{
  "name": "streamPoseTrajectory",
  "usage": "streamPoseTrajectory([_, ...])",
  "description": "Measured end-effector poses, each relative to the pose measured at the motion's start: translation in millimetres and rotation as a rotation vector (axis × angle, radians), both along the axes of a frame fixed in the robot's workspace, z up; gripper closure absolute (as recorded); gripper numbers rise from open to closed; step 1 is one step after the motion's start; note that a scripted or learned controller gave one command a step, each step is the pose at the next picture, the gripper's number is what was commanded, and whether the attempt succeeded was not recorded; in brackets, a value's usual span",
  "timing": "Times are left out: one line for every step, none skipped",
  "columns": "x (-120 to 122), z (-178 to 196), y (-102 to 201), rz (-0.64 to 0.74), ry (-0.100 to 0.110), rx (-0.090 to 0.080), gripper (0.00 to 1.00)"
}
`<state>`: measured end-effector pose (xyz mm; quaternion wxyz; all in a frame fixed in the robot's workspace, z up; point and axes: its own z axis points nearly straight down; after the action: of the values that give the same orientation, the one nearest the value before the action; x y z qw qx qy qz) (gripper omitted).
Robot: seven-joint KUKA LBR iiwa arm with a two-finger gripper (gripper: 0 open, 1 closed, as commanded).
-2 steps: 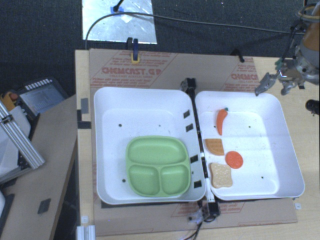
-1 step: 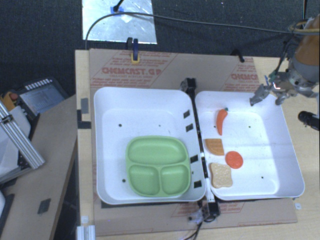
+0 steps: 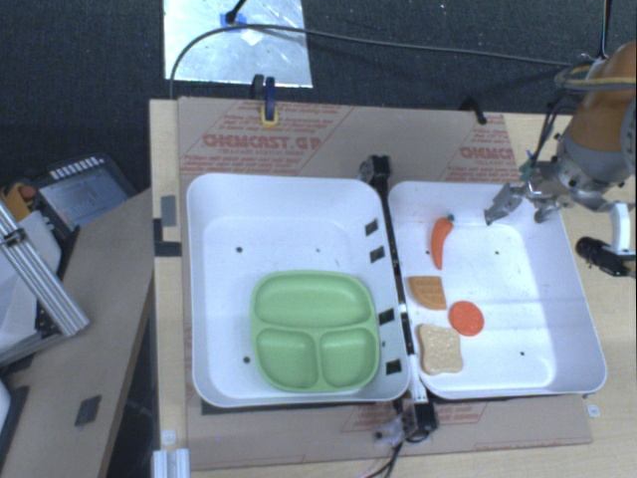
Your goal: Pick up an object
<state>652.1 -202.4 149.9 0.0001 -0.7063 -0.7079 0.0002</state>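
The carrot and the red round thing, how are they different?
The carrot is long, thin and orange with a green tip; the red round thing is a flat circle. The carrot lies nearer the bin's far side, the red round thing nearer the front, beside the bread slice. Both lie in the right bin.

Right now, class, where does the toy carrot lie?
The carrot lies in the right bin, near its far left corner, just beyond the tan cracker and the red slice.
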Motion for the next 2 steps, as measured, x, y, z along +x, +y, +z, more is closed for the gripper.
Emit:
streamPoseTrajectory([7, -44, -4, 0.002, -0.001, -0.001, 0.00])
streamPoseTrajectory([9, -30, -4, 0.005, -0.007, -0.003, 1.00])
